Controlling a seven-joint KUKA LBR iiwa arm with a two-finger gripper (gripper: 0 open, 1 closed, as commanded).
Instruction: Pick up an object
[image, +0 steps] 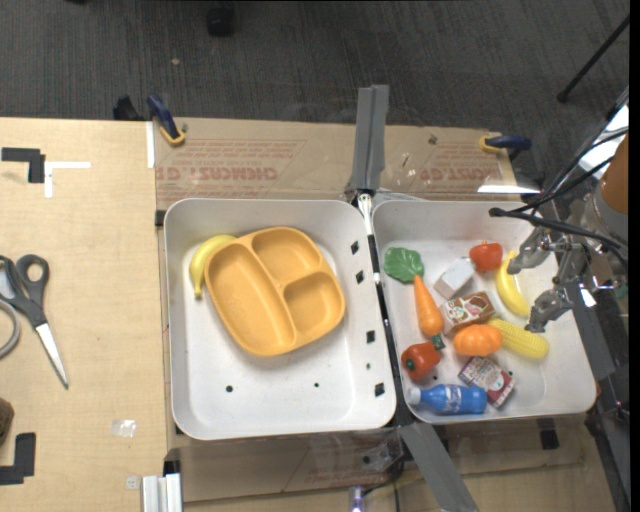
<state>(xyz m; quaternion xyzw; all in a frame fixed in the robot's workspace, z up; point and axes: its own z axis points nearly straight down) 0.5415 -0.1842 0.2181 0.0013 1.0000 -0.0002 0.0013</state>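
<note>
The right bin (578, 395) holds several toy foods: a green leafy piece (403, 263), a carrot (428, 306), a red tomato (486, 256), a white box (455, 277), a banana (511, 291), a corn cob (521, 339), an orange (477, 340), a red pepper (421, 360), a blue bottle (452, 400) and a snack packet (488, 377). My gripper (537, 283) hangs over the bin's right side, just right of the banana. Its fingers are spread apart with nothing between them.
The left bin (200, 400) carries a yellow divided plate (275, 290) with a second banana (205, 262) tucked at its left edge. Scissors (35, 310) lie on the wooden bench at far left. Cables trail from the arm at the right.
</note>
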